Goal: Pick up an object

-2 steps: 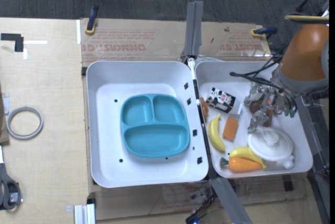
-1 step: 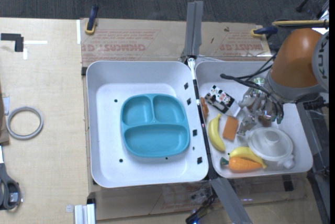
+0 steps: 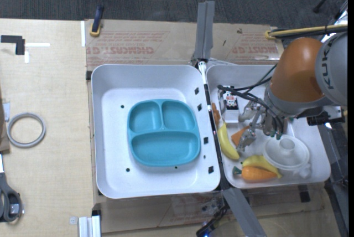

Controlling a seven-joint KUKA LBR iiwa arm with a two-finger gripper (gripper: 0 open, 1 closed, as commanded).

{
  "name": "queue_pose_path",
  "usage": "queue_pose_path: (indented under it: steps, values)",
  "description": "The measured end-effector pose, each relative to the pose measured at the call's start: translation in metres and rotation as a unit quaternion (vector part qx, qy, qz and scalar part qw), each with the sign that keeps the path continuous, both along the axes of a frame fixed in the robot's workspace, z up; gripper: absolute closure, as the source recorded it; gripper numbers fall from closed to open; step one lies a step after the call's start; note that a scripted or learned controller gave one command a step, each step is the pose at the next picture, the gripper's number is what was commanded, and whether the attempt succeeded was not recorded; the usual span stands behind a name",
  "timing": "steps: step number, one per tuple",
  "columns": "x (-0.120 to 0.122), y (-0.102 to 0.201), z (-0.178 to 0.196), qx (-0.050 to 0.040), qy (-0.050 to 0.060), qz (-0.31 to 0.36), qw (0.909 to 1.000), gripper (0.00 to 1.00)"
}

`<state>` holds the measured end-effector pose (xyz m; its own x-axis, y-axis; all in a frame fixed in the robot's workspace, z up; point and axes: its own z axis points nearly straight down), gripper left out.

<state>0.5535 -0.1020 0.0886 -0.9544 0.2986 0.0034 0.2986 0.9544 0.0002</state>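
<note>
the arm's tool [image 3: 255, 129] hangs low inside the right bin [image 3: 315, 175], just left of a white cup and saucer [image 3: 286, 151]; whether it is spread or pressed together cannot be told from this slanted look, since the metal parts blur against the clutter beneath. taking the white cup and saucer as the landmark: a small orange piece [image 3: 239, 136] lies just to its left, right beside the tool, touching or nearly so. further left of the cup, a yellow banana [image 3: 225, 143] lies along the bin's left wall. in front of the cup, toward the near rim, a second yellow banana [image 3: 260, 162] rests against an orange carrot-like object [image 3: 256, 174]. behind and left of the cup, a small white box with dark markings [image 3: 230, 104] sits near the bin's far left corner. well to the left of the cup, the left bin [image 3: 110, 92] carries a blue divided plate [image 3: 164, 132]. far left again, on the tabletop [image 3: 44, 175], lies a grey ring [image 3: 25, 129].
</note>
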Motion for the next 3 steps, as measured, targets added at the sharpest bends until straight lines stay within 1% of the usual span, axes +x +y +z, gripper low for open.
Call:
queue_pose_path:
  steps: [1, 2, 3]
  values:
    - [0.001, 0.0, 0.006, -0.001, 0.001, 0.001, 1.0, 1.0]
    - [-0.014, 0.058, 0.132, -0.0008, -0.001, -0.011, 0.9999, 1.0]
    - [-0.013, 0.058, 0.137, -0.0015, 0.0, -0.009, 1.0, 1.0]
